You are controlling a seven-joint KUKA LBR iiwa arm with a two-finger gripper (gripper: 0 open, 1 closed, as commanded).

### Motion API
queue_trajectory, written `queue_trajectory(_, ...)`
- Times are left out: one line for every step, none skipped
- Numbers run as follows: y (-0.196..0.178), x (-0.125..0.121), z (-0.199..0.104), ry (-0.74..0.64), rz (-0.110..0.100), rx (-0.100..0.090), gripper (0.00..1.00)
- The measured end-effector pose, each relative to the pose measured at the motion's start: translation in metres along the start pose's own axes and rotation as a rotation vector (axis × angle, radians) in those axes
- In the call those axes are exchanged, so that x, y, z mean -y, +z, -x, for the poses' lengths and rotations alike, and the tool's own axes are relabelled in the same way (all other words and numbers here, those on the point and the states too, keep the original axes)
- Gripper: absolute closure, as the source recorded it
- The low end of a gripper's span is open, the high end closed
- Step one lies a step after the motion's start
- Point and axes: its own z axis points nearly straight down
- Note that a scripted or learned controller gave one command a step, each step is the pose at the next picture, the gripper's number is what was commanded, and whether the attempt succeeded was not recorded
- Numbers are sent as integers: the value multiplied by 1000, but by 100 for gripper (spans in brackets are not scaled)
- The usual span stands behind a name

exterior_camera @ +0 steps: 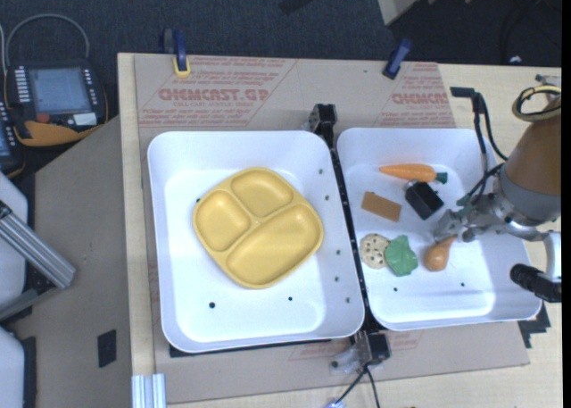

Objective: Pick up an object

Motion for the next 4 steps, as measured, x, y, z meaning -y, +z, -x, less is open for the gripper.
queue_trajectory(-55, -11, -4, -2, 8, 6, 100)
queue_trajectory(-100, -8, -7, -1, 8, 5, 100)
queue_trajectory(-146, -10, -7, -2, 9, 6, 100)
queue_trajectory(-147, -37, -54, -6, 6, 3, 100)
